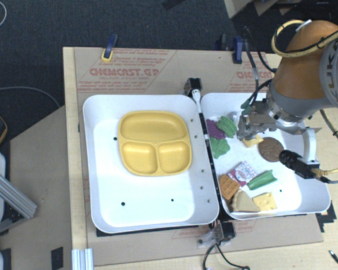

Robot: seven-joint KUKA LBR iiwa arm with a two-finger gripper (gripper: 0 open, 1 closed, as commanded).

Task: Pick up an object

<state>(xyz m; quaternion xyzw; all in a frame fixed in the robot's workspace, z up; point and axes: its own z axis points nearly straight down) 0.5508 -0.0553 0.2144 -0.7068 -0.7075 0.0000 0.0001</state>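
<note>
Bench (pixel 73 151) of brown board on dark carpet (pixel 34 27); gripper (pixel 249 129) state unclear.

The end effector (pixel 250 129) covers part of a small yellow piece (pixel 251 142) beside the brown cookie (pixel 270 149); its fingertips are hidden. The arm (pixel 310 66) runs off the right edge.

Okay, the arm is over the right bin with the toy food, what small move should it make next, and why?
Probably lower straight down a little. The gripper hangs over the right bin, just above a small yellowish piece beside the brown round cookie, and nothing shows between its fingers yet.
</note>
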